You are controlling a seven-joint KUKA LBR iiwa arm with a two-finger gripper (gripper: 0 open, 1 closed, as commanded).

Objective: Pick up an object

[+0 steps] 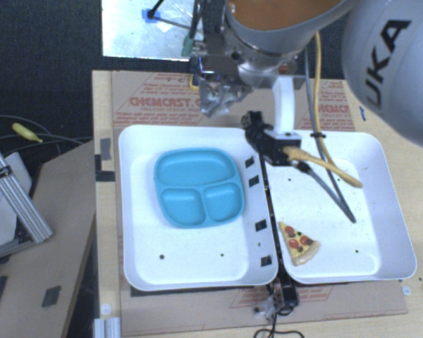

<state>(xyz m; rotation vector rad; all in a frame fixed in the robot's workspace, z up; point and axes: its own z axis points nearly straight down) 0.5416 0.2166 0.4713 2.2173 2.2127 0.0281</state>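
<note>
A toy pizza slice (298, 243) lies flat in the right bin (388, 210), near its front left corner. A blue divided plate (197, 186) sits in the middle of the left bin (137, 245). My gripper (215, 103) hangs beyond the back rim of the left bin, over the cardboard, well away from both the plate and the pizza slice. Nothing shows between its tips.
The two bins meet along a central ridge (268, 217) with black clips. Brown cardboard (155, 101) lies under and behind the bins. The arm's big grey body (388, 55) fills the upper right. A metal frame (14, 196) stands off the bench at left.
</note>
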